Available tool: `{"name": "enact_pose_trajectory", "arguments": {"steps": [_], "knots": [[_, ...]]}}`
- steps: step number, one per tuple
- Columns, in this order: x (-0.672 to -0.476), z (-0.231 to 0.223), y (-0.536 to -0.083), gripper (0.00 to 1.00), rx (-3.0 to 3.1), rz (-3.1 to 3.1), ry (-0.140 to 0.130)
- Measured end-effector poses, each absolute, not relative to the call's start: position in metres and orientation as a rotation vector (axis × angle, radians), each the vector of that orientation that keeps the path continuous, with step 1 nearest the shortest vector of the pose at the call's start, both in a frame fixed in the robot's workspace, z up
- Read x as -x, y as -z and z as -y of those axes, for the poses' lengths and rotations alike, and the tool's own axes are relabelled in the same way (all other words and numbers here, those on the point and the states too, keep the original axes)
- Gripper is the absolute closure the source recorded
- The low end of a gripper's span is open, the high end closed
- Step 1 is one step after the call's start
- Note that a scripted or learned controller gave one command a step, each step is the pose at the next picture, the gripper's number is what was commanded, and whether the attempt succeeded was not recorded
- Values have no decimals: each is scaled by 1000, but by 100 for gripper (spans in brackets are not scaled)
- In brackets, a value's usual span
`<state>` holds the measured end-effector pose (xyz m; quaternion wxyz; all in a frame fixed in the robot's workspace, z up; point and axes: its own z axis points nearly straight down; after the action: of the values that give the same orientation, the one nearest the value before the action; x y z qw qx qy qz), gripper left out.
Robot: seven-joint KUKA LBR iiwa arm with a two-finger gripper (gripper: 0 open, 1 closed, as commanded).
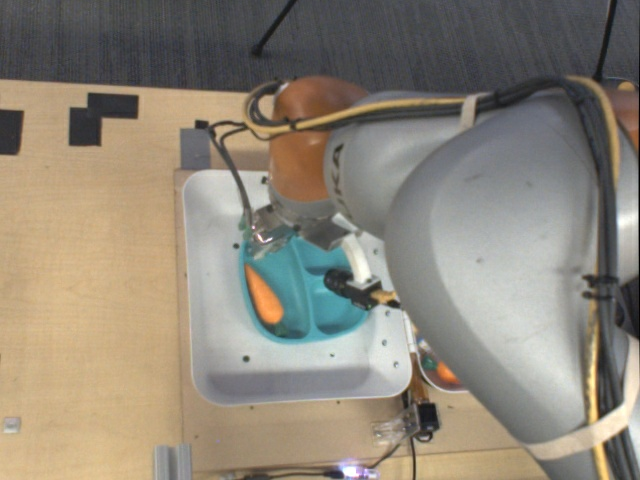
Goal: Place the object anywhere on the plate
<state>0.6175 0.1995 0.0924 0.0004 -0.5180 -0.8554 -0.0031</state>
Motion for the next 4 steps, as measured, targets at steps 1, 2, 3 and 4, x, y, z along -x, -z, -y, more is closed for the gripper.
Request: {"name": "enact_pose_trajectory", "arguments": {"steps": [1, 2, 3, 4], "knots": [[-650, -214, -249, 100, 1806, 2589, 30], [-632, -218, -130, 100, 1865, 2523, -9], [-670, -219, -87, 100, 2278, 2167, 10], [-670, -237, -88, 100, 2745, 1529, 15]]}}
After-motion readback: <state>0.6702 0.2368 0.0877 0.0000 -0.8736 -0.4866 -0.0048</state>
